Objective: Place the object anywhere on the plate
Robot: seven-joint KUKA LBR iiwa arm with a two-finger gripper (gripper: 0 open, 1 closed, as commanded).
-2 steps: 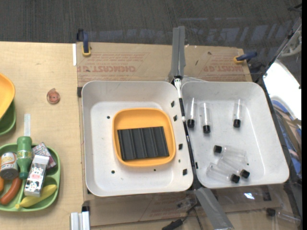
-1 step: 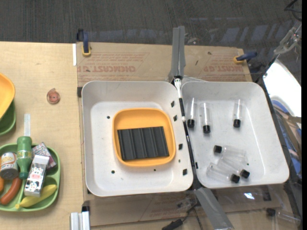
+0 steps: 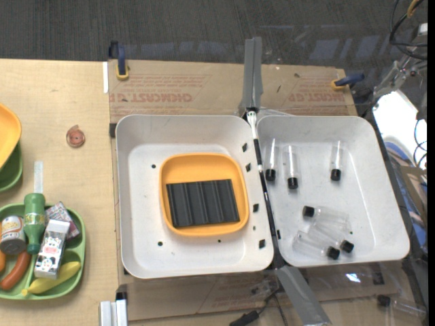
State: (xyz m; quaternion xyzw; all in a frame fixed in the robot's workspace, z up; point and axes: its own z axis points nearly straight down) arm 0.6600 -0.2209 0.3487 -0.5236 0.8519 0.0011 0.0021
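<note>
The left bin [image 3: 136, 182] holds a yellow plate [image 3: 178, 175] with rounded corners, set near the middle of the bin floor. A dark grey ribbed slab [image 3: 204, 203] lies flat on the plate and covers most of its surface, leaving a yellow rim on all sides.

The right bin [image 3: 380, 182] holds several clear tubes with black caps, all apart from the plate and separated from it by the walls where the two bins meet. Three tubes [image 3: 291, 163] lie side by side in the far half of this bin, caps towards the near side. The other tubes [image 3: 327, 220] lie in a loose cluster in the near half, some touching one another; their exact number is hard to tell because the clear plastic blends into the white floor.

Both bins rest on a sheet of cardboard [image 3: 177, 90]. On the wooden bench [image 3: 54, 94] to the left stand a green tray of toy food [image 3: 41, 253] and part of a yellow bowl [image 3: 8, 136].

The state of the gripper cannot be told from this view.
</note>
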